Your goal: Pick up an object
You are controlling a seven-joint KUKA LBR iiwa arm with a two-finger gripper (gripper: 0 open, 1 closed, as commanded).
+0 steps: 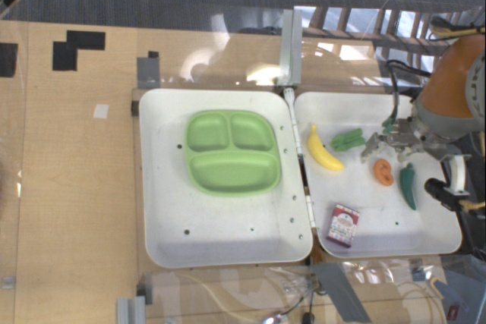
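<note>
Two shallow white plastic bins [163,239], smooth with a slight sheen. Green three-compartment plastic plate [231,152], matt. Yellow plastic banana [323,150], glossy. Orange plastic piece [383,171] and dark green plastic pepper [408,186], smooth. Small red and white printed cardboard box [343,224]. Pale wood-grain bench top [68,163], matt. Metal divider post [290,49], brushed grey.

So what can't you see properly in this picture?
- Gripper: its metal parts blur together in the camera view, so I can't tell if it is gripping anything.
- Box: label too small to read.
- Arm: cut off by the right edge.
- Orange thing: too small to say what it is.
- Dark green thing: too small to name for sure.
</note>
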